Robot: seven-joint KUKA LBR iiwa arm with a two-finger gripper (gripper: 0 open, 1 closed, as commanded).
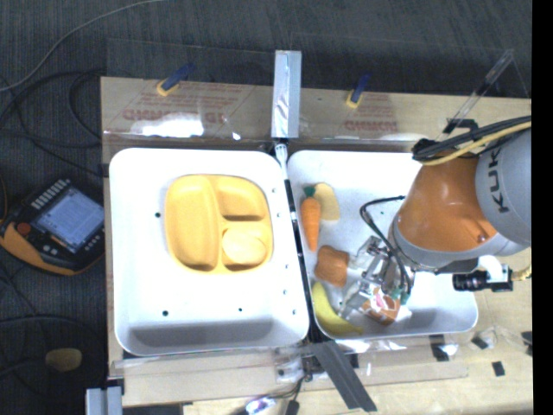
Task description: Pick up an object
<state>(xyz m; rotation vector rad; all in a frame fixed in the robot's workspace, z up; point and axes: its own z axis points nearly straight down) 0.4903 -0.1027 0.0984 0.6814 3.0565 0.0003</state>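
Observation:
My gripper is low over the front of the right bin, at the end of the grey and orange arm that comes in from the right. Just below it lies a small red, white and teal object, partly covered by the gripper. A brown rounded object sits directly to the gripper's left. A yellow banana lies along the bin's front left corner. An orange carrot rests near the bin's left wall, with a pale yellowish item behind it.
The left bin holds a yellow divided tray. A metal divider post stands behind the seam between the bins. The arm's body covers the right half of the right bin. A handheld controller lies on the floor at left.

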